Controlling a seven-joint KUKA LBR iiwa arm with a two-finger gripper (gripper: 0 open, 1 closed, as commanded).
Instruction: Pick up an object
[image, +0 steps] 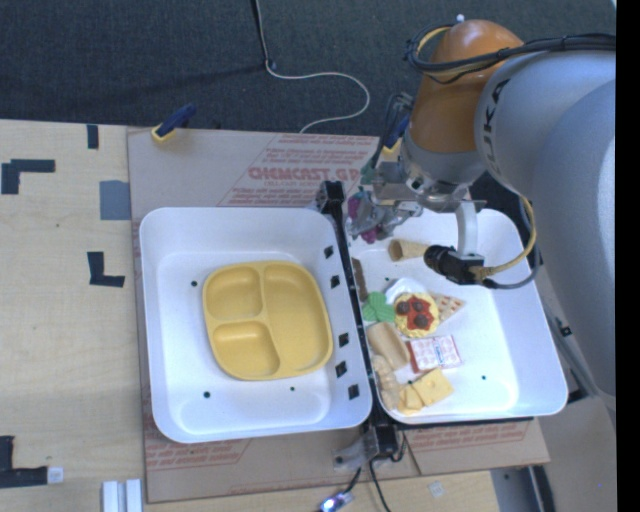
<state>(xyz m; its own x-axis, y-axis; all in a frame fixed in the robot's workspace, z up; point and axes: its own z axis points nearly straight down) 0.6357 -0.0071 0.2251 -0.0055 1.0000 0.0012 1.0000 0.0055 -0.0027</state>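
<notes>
My gripper (365, 218) hangs over the far left corner of the right bin (520, 330), close to the divider between the bins. A small purple object (369, 234) shows just under it; whether it is held is unclear. Toy food lies along the left side of the right bin: a tan cone-like piece (408, 249), a pizza slice (422, 312), a green piece (377, 308), a bread stick (384, 346), a red-and-white packet (436, 353) and yellow cheese pieces (425, 390).
The left bin (165, 300) holds a yellow divided plate (266, 320). The grey arm with its orange band (455, 75) fills the upper right. A black cable part (455, 263) hangs over the right bin. Both bins rest on cardboard (290, 170).
</notes>
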